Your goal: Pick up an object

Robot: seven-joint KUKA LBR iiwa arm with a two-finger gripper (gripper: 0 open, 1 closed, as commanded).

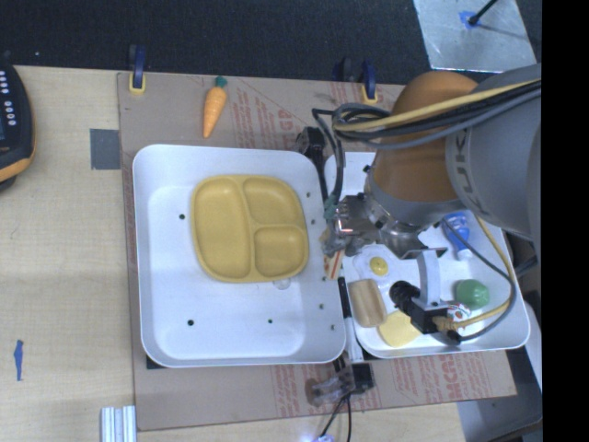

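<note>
My gripper point(342, 233) hangs low over the left edge of the right bin point(515, 334), close to the wall shared with the left bin. Just below it lie a thin orange stick point(332, 264) and a small fried-egg toy point(377, 267). A tan bread-like block point(365, 301) and a pale yellow piece point(398, 331) sit nearer the front. A green object point(472, 293) and a blue object point(457, 232) lie to the right, partly under the arm. The arm hides much of this bin.
The left bin point(161, 247) holds a yellow divided plate point(248, 226). A toy carrot point(213, 107) lies on the brown board behind the bins. A dark device point(11, 122) sits at the far left edge of the bench.
</note>
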